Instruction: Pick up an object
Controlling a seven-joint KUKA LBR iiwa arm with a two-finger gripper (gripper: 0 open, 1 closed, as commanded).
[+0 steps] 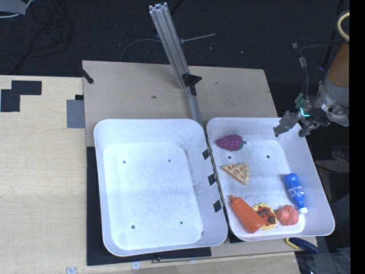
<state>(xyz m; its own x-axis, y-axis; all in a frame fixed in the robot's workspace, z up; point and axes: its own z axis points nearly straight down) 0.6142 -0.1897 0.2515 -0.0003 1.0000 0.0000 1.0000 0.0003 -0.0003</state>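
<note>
Gripper [292, 124] is hovering over the right bin's [319, 181] upper right rim, fingers spread, holding nothing. Nearest object: purple toy [229, 142], lying near the bin's upper left. Probably light, hard plastic, rounded, so slippery. Best gripped across its narrow middle.

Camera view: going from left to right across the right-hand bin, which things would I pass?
Purple toy → pizza slice → orange bottle → red toy → blue bottle, with the claw hovering over the bin's far right corner.
</note>
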